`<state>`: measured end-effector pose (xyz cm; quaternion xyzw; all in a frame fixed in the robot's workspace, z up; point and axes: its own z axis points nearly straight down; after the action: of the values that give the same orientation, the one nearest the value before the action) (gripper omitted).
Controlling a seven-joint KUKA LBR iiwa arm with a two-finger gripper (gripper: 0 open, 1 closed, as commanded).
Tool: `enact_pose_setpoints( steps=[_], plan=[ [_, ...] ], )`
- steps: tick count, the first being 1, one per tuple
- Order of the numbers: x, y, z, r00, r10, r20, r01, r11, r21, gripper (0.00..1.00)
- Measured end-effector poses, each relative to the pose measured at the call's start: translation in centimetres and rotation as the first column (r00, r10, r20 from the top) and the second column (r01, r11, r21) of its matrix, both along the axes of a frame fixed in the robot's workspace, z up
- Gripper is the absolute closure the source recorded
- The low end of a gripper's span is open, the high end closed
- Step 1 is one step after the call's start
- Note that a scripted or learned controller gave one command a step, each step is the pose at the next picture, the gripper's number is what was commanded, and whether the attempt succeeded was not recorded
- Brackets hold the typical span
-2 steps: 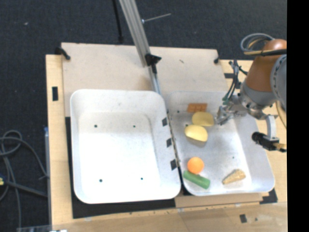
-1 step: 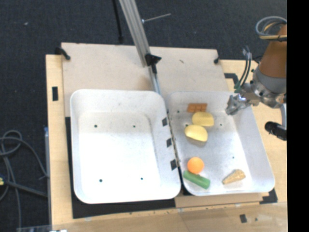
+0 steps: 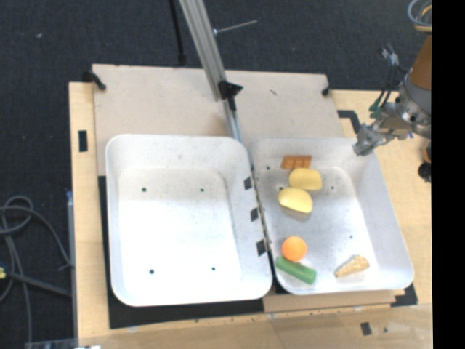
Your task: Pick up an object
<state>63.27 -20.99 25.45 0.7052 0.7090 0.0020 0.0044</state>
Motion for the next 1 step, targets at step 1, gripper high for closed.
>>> enact_pose_setpoints(
  steps=[1],
  plan=[
    [0.08, -0.09, 0.90, 1.000, 0.003, -0.005, -0.003, 1.000, 0.002, 1.00]
  ],
)
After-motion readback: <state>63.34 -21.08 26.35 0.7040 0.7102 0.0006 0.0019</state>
